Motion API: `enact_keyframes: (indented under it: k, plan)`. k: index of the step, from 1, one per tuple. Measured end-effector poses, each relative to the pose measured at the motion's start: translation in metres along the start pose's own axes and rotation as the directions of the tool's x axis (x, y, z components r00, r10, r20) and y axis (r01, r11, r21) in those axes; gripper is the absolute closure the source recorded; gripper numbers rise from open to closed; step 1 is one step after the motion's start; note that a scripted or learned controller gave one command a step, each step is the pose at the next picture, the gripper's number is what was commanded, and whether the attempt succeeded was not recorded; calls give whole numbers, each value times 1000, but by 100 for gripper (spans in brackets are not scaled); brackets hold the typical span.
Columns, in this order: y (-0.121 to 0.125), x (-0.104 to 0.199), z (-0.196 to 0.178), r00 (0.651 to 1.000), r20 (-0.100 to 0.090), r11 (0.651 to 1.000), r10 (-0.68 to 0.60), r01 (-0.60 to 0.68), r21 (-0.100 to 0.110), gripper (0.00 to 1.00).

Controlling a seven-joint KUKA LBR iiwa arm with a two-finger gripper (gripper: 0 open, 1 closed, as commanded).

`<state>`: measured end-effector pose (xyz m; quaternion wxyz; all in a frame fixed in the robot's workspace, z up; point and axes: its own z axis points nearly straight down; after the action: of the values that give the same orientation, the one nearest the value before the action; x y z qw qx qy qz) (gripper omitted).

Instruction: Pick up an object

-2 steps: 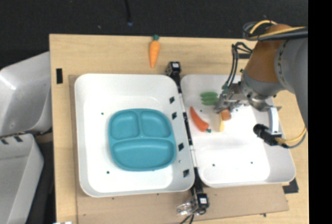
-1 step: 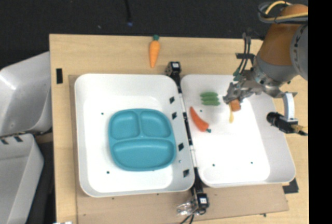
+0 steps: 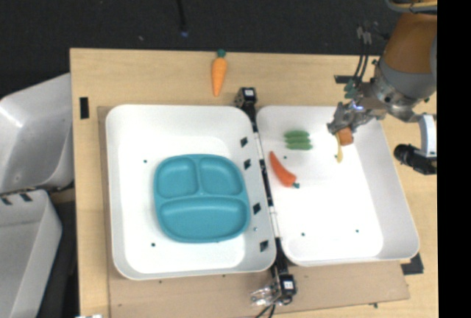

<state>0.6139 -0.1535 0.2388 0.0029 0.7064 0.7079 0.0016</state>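
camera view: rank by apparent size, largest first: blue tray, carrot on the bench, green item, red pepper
1. blue tray, by far the largest
2. carrot on the bench and red pepper: look alike, can't rank
3. green item, smallest

Even bright overhead light, soft shadows, slight blur.

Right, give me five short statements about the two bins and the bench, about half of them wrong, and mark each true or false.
1. The blue divided plastic plate lies in the left white bin. True.
2. The orange toy carrot lies in the right white bin. False: it lies on the wooden bench, behind the bins.
3. The green toy pod is on the plate. False: it is in the right bin.
4. The red toy pepper is in the right bin. True.
5. The hand is above the left bin. False: the right.
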Motion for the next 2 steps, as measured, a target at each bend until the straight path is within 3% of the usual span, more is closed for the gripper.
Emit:
enact_keyframes:
  k: [2]
  plan:
    - [7,105,-4,1000,-3,1000,-5,5,4,100]
